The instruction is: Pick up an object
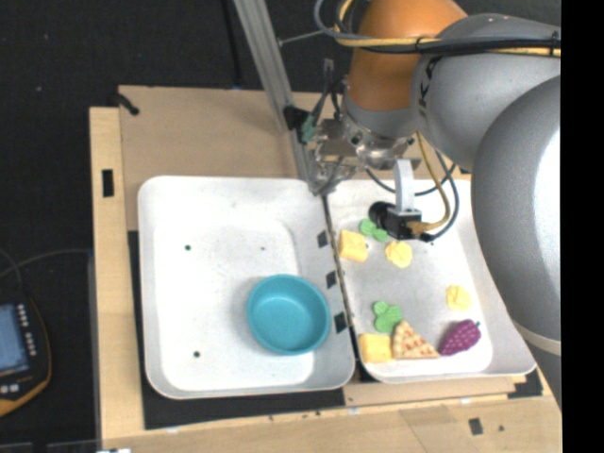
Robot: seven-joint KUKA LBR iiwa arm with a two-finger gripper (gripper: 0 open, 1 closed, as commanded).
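Observation:
My gripper hangs below the orange-banded wrist, over the rim between the two bins at their far end. Nothing shows in its grasp. The right bin holds small toy foods. A yellow block, a green piece and a yellow piece lie closest to the gripper. Nearer the front lie a small yellow piece, a green piece, a pizza slice, a yellow cube and purple grapes. A blue bowl sits upright in the left bin.
A slanted metal post rises behind the bins, just left of the gripper. A black and white cable fitting dangles from the wrist over the right bin's far part. The grey arm covers that bin's right side. A handheld controller lies at far left.

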